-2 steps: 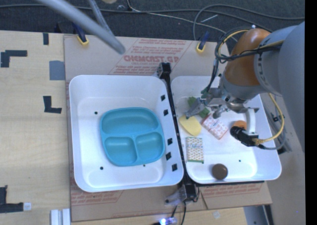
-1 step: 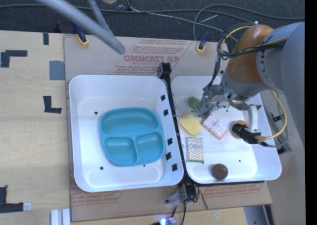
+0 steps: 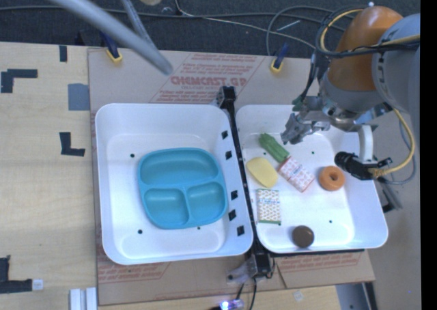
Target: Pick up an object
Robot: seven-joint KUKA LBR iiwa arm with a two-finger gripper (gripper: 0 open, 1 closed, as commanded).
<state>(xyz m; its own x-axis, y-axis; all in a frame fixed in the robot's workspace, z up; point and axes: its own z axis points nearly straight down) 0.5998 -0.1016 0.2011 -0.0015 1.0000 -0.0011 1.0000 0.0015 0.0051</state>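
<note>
I have the end effector (image 3: 292,132) hanging low over the right bin (image 3: 341,233), just beside the green stick (image 3: 273,147), likely lining up a pick. I cannot tell its grip state. Nothing is lifted; the donut (image 3: 332,178) sits apart.

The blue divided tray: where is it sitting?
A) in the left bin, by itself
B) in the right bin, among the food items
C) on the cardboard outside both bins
A: the blue divided tray lies alone on the floor of the left bin, while the small items lie in the right bin.
</note>
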